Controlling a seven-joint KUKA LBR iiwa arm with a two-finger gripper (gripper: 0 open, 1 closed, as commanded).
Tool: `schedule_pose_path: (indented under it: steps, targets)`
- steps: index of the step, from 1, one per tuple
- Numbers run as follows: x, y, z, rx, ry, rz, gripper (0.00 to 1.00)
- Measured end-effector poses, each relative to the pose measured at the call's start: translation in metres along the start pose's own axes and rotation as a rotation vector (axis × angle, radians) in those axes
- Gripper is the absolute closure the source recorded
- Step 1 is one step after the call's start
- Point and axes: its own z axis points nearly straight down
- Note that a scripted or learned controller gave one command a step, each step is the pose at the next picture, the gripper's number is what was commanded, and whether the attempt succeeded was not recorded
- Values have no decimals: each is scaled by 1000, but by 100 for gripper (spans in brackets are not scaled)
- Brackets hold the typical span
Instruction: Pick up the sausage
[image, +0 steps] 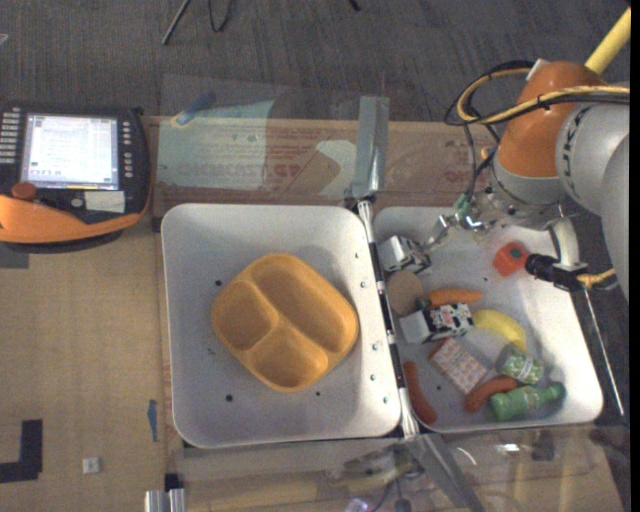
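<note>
A reddish-brown sausage (420, 392) lies along the left wall of the right bin (585, 345), near its front corner. A second, more orange sausage-shaped piece (489, 392) rests a little to its right, touching a green bottle (525, 400). My gripper (397, 253) hangs low over the back left corner of the right bin, well behind both sausages, and nothing shows in its grasp. A round brown disc (405, 291) sits just in front of the gripper.
An orange divided plate (284, 320) sits in the left bin (190, 250). The right bin also holds a carrot (455, 296), a cow-patterned carton (440, 320), a banana (500, 326), a cracker pack (458, 365), a green can (522, 366) and a red-orange piece (510, 258).
</note>
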Motion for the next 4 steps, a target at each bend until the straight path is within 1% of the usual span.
schedule_pose_path:
  steps: [1, 2, 4]
  targets:
    - [0, 0, 1, 1, 0, 0, 0]
    - [-15, -6, -2, 10, 8, 112, 0]
    - [-15, -6, -2, 10, 7, 112, 0]
